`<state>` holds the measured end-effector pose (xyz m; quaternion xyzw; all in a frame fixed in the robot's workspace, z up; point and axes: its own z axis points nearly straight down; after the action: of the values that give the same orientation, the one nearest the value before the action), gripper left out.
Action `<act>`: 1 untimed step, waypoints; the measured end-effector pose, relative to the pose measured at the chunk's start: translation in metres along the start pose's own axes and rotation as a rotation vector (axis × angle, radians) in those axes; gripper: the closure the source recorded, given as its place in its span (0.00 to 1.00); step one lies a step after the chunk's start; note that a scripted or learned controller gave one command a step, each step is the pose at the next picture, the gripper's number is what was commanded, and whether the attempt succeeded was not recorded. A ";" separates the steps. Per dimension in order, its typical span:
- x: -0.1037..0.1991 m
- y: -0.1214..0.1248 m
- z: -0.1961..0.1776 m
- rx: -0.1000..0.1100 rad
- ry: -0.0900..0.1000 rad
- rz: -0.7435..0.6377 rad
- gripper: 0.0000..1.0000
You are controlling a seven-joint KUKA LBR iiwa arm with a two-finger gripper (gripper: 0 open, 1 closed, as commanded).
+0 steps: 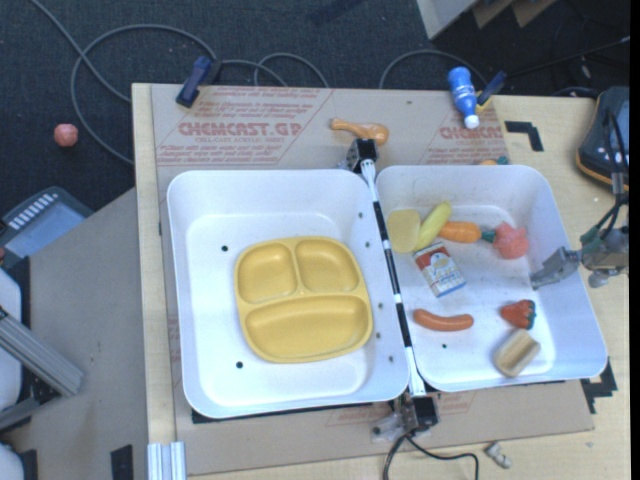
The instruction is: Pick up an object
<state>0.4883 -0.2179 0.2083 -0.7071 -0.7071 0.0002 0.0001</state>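
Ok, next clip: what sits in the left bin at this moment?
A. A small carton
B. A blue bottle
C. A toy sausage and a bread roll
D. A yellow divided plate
D. The yellow divided plate lies in the left bin, while the sausage, bread roll and small carton are all in the right bin; the blue bottle lies on the bench behind the bins.
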 end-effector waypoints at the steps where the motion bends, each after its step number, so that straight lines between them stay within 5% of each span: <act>1: 0.019 0.045 0.112 0.003 0.002 -0.001 0.00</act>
<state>0.5337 -0.1988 0.0963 -0.7068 -0.7074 0.0006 0.0020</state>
